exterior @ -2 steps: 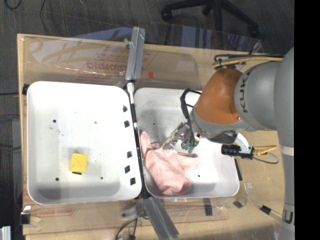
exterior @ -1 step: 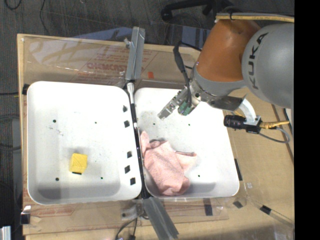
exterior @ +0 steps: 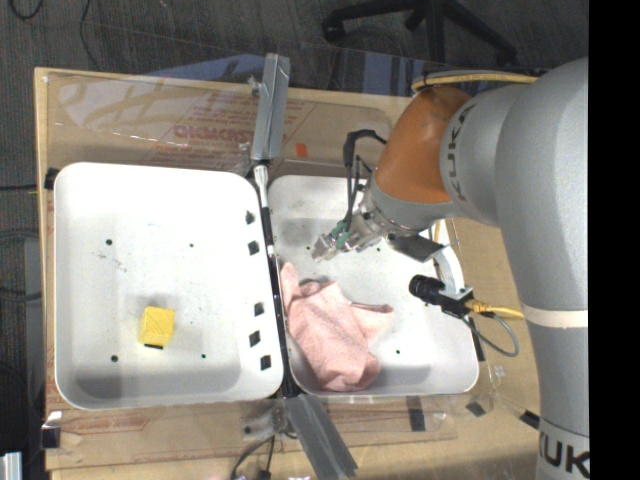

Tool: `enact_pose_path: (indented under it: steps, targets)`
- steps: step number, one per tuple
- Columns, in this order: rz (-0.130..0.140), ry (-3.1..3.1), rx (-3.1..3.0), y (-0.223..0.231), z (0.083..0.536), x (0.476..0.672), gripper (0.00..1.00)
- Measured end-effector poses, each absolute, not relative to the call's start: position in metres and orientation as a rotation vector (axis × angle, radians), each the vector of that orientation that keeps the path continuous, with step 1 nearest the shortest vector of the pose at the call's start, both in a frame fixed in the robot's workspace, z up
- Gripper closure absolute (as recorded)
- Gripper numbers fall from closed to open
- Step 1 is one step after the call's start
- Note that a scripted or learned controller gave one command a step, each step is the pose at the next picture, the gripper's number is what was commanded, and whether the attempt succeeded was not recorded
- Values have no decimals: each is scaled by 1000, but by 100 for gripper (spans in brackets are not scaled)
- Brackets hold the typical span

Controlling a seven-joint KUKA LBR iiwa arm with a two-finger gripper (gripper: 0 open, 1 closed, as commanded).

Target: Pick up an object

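A crumpled pink cloth point(exterior: 330, 333) lies in the right bin point(exterior: 420, 373), against its left wall and near front. A small yellow block point(exterior: 157, 326) rests in the left bin point(exterior: 100, 208), toward its front. My gripper point(exterior: 328, 244) hangs over the upper middle of the right bin, pointing left, a short way above the cloth's top edge. Nothing shows between its tips, and the view is too small to tell how they stand.
A metal divider bar point(exterior: 267, 118) runs between the two bins. The arm's orange band point(exterior: 420, 153) and grey body cover the right bin's far right side. A black connector with a yellow cable point(exterior: 445, 296) sticks out over the bin's right edge.
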State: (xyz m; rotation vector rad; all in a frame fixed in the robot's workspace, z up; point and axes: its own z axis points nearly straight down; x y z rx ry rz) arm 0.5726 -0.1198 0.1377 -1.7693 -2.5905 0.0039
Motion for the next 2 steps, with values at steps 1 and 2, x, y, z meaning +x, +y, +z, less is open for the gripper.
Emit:
enact_pose_path:
  steps: [1,2]
  targets:
    - [0,-2953,-1067,-117,98,553,100]
    - [0,-2941,-1114,-84,194,640,100]
